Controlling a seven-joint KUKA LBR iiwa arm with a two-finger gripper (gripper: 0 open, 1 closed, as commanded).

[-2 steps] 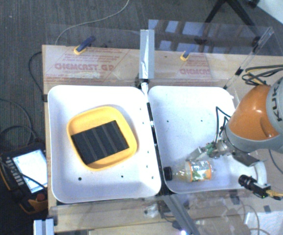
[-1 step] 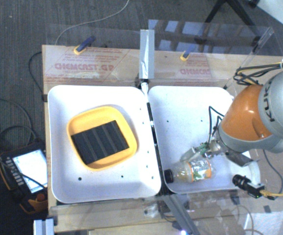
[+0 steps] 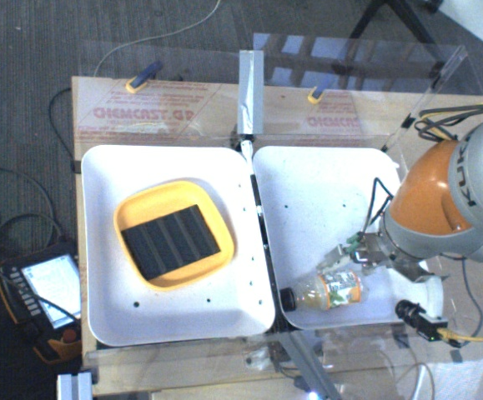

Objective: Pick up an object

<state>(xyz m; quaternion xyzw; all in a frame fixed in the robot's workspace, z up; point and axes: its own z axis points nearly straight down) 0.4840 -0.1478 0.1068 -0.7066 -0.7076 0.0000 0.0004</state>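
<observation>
A clear plastic bottle [image 3: 329, 291] with a black cap and a green and orange label lies on its side near the front wall of the right bin [image 3: 308, 198]. My gripper [image 3: 359, 252] is low over the bottle's right end, reaching in under the orange wrist band [image 3: 429, 194]. Whether it touches the bottle is hard to tell. A yellow dish [image 3: 174, 233] with a black ridged pad in it sits in the middle of the left bin [image 3: 108, 173].
Black cables loop from the wrist over the right bin's far right side. A divider rail [image 3: 258, 215] runs between the two bins. A tablet [image 3: 49, 286] lies off the bench at the left.
</observation>
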